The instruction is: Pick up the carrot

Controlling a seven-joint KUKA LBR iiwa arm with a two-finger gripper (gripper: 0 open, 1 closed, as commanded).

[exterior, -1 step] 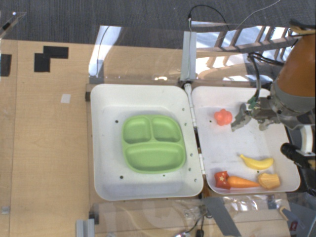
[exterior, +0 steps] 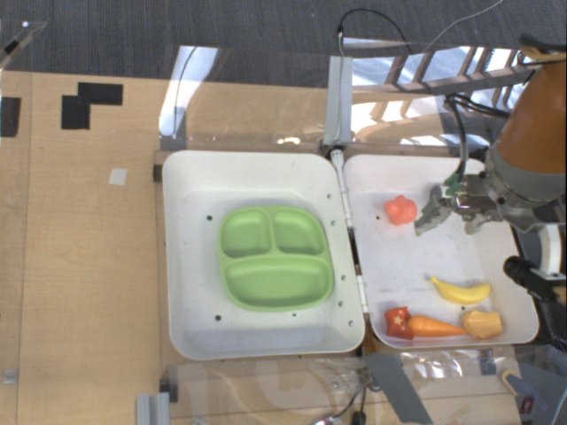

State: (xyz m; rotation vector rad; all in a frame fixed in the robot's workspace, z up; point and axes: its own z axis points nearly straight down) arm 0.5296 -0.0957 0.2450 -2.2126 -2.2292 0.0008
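Observation:
The orange carrot (exterior: pixel 434 328) lies flat along the front edge of the right bin (exterior: pixel 416 259), pointing right. My gripper (exterior: pixel 452 217) hangs over the upper middle of that bin, well behind the carrot. Its two fingers are spread open and hold nothing.
A red pepper (exterior: pixel 399 322) touches the carrot's left end and a tan chunk (exterior: pixel 483 324) sits at its right end. A yellow banana (exterior: pixel 461 291) lies just behind them. A small red-orange fruit (exterior: pixel 400 210) rests left of the gripper. The left bin (exterior: pixel 190 237) holds a green divided plate (exterior: pixel 275 257).

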